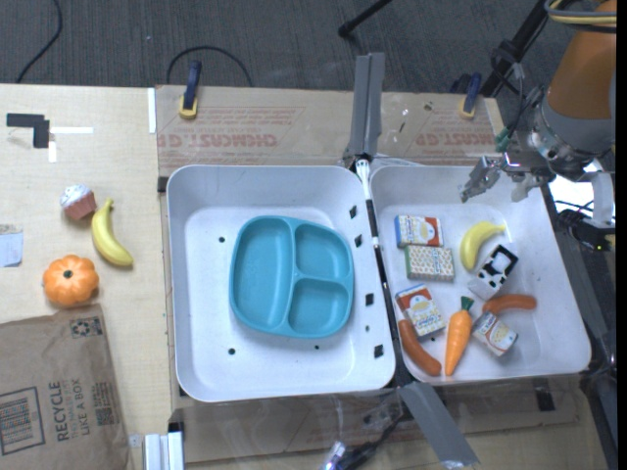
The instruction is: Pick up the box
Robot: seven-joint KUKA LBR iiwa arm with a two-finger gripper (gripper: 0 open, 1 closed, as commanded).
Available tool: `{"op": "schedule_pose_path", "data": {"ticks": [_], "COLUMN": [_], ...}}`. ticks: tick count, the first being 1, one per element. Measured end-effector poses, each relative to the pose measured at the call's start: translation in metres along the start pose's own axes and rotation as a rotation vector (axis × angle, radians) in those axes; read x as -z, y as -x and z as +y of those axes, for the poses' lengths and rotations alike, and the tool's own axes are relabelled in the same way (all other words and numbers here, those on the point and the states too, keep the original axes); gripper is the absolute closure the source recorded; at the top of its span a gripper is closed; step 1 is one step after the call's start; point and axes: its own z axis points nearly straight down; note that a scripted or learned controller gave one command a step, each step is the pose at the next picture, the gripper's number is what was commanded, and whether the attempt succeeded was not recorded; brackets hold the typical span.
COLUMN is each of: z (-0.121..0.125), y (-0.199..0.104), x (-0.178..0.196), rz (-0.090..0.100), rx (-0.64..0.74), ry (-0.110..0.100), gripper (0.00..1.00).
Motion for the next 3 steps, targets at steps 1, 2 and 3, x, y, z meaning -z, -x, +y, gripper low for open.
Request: {"op": "schedule_pose_path", "data": {"ticks": [1, 2, 3], "z": [-0.012, -0.054, -0.027], "y": [-0.056, 0.034, -0.045], "x": [-0.110, -0.106, -0.115], "rz": [0.001, 0.011, 0.001], "rx": [-0.125, -0.127, -0.276], "ry": [0.008, -0.002, 0.000], "gripper": [0.00, 0.00, 0.00]}}
